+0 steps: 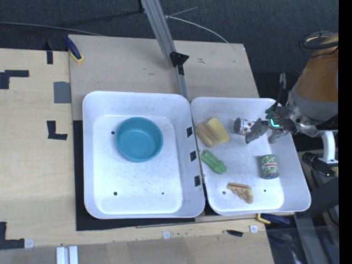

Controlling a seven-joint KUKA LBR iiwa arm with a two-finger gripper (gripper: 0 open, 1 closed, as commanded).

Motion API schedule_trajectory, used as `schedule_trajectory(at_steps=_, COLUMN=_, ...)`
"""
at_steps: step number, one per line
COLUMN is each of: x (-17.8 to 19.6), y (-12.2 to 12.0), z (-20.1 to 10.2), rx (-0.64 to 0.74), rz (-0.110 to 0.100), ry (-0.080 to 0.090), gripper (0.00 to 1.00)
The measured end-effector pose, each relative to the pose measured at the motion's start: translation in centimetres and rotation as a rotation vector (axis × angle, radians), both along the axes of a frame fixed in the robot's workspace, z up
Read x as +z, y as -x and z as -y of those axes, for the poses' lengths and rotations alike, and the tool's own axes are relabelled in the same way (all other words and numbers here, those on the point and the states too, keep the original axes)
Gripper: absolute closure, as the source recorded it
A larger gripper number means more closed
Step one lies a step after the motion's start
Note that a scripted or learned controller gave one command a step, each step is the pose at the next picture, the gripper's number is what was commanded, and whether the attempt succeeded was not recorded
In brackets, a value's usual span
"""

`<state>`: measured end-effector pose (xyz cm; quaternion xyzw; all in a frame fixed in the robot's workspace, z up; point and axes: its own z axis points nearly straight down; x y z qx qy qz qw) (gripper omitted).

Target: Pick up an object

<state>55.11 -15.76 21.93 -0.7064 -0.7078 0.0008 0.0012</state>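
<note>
Fingers of the two-finger gripper (263,135) look spread to me, gripping nothing, low over the right white bin (291,199). I see a small grey-and-red object (243,126) just beside them.

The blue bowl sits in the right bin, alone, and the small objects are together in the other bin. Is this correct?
Not quite. The blue bowl sits alone in the left bin, not the right one. The small objects, such as the yellow sponge, the green piece and the small can, are together in the right bin. The camera view shows this.
</note>
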Motion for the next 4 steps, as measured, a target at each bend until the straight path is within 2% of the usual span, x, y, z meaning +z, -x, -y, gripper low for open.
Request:
schedule_trajectory(at_steps=1, x=0.0, y=0.0, z=0.0, rx=0.000, rz=0.001, ry=0.000, gripper=0.00)
schedule_trajectory(at_steps=3, x=-12.1, y=-0.6, z=0.1, rx=-0.001, rz=-0.005, ry=0.000, gripper=0.00)
schedule_trajectory(at_steps=4, x=-12.9, y=-0.7, z=0.1, rx=-0.001, rz=0.002, ry=0.002, gripper=0.00)
